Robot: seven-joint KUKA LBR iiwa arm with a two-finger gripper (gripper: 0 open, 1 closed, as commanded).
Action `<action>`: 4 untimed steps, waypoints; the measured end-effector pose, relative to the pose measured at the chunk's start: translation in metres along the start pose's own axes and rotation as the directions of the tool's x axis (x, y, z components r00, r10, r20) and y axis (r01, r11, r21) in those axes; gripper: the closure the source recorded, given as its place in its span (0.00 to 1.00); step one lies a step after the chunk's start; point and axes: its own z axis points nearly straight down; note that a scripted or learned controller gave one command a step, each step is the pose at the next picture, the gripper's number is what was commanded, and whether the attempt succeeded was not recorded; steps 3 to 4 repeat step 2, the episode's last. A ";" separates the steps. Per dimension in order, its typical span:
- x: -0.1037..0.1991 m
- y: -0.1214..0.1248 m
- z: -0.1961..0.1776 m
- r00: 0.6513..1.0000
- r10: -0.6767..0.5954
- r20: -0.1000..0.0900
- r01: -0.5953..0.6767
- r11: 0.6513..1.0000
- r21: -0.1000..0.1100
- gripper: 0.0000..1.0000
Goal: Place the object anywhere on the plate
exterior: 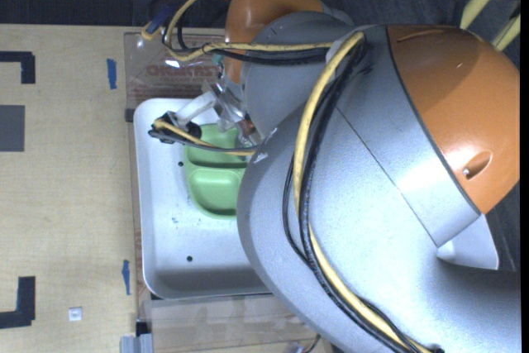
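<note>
Lower left, the white bin (165, 252) is smooth, glossy plastic. The green plate (213, 188) in it looks plastic too, with a softer sheen. At the left, the bench (66, 202) is matt, pale wood grain. The arm (364, 211) has a speckled grey satin shell and a glossy orange band (455, 87).

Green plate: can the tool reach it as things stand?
Probably yes: the tool hangs just above the green plate in the white bin, nothing visible between them, though the arm hides the plate's right side.

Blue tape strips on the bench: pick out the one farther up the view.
The strip above the white bin's upper-left corner; the other strip lies beside its lower-left corner.
</note>
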 end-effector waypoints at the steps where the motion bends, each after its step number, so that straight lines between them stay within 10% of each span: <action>1: -0.026 -0.047 0.048 0.999 0.039 0.000 -0.039 0.999 0.001 0.00; 4: 0.010 -0.033 0.055 1.000 0.000 -0.008 0.000 1.000 0.003 0.00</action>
